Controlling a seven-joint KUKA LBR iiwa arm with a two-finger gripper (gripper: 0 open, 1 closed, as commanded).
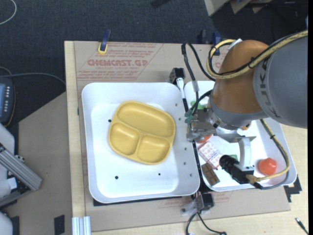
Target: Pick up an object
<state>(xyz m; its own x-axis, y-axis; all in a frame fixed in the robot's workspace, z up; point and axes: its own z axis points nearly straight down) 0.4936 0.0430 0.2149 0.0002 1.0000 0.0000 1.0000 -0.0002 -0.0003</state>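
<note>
I can't tell how the gripper [201, 131] is set as it hangs low over the right bin [288, 155]. Things to pick lie just beside it: a red-and-white packet [210, 153] and an orange ball [267, 166]. It could bump the bin's wall or miss, because it sits so near the edge.

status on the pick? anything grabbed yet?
Done: the arm has reached over the right bin. In hand: nothing I can confirm; the wrist hides whatever is below it. The orange ball and the red-and-white packet lie in the right bin, and the yellow divided tray sits in the left bin. Left: a visible grasp and lift.
</note>
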